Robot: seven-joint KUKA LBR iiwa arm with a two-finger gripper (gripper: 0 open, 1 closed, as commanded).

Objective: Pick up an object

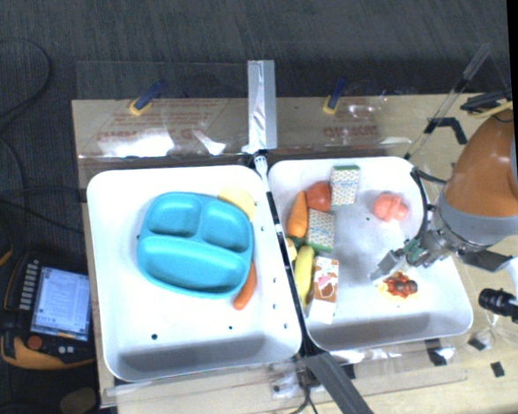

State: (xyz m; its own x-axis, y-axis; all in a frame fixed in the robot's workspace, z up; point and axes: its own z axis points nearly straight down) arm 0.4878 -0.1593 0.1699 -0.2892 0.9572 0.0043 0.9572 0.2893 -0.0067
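Red toy (pixel 399 286), small with yellow and dark bits, lies on the floor of the right bin (pixel 444 317), near the front right corner. The gripper (pixel 402 259) is right by it, a little farther back in the bin and low over the white floor. I cannot tell if the gripper is open or closed, and nothing can be seen held in it. The grey arm (pixel 481 221) with its orange band comes in from the right, over the bin's right wall.

Farther back in the same bin sits a pink ball (pixel 389 206), apart from the gripper. The rest of the toys are packed along the bin's left side. A green-top box (pixel 346 185) stands at the back. Next to it is a red piece (pixel 318 197), and an orange carrot (pixel 298 215) leans by the wall. A dotted box (pixel 321 228) lies in front of them. A yellow banana (pixel 304 269) and a picture box (pixel 324 278) lie side by side nearer the front.

The left bin (pixel 118 344) holds a big blue tray (pixel 197 241). A yellow piece (pixel 236 199) peeks out at its back right edge. An orange stick (pixel 245 288) lies against its front right edge.

Behind the bins, two yellow and blue clips (pixel 148 96) sit on a clear sheet (pixel 182 123). A handset (pixel 53 304) with a lit screen lies on the floor at the far left.
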